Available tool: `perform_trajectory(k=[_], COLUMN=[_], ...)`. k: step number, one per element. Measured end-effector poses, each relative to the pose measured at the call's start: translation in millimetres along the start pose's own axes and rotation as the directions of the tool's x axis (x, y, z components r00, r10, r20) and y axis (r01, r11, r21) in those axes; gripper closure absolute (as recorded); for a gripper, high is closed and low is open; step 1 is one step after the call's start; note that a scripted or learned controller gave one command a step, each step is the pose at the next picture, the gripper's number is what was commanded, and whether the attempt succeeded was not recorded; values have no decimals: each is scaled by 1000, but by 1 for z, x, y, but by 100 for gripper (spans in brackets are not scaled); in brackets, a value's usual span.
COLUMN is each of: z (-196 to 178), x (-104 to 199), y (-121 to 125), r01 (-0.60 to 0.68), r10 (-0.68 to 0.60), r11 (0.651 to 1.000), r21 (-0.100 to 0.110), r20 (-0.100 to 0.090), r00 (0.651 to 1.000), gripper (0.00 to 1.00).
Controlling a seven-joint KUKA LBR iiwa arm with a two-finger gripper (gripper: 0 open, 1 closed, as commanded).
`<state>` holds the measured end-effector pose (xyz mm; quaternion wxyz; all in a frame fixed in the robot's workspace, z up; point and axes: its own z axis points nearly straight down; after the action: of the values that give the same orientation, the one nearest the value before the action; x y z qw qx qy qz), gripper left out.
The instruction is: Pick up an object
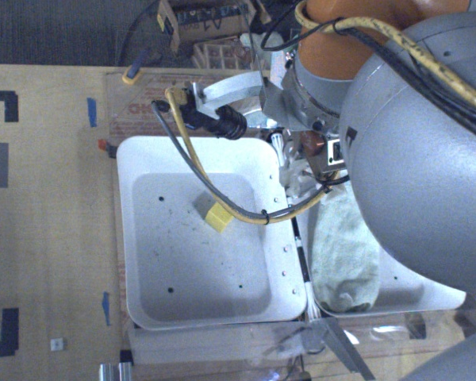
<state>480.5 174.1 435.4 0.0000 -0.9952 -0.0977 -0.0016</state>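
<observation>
A small yellow block lies near the middle of the left bin, with a small grey piece touching its upper left side. A pale green cloth lies crumpled in the right bin, along that bin's left wall. My gripper hangs at the far end of the divide between the two bins, just above the cloth's upper end. The wrist and the arm's grey body cover most of it. Nothing is visibly held.
A yellow and black cable loops from the wrist across the far part of the left bin, passing just above the yellow block. The arm's bulk covers most of the right bin. Boxes and clutter stand beyond the bins.
</observation>
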Motion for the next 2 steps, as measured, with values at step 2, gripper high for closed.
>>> perform_trajectory(k=[2], z=[-2], x=[12], y=[-36], r01=[-22], r10=[22], r11=[1000], r21=[3], r20=[-4], r00=[1000], gripper=[100])
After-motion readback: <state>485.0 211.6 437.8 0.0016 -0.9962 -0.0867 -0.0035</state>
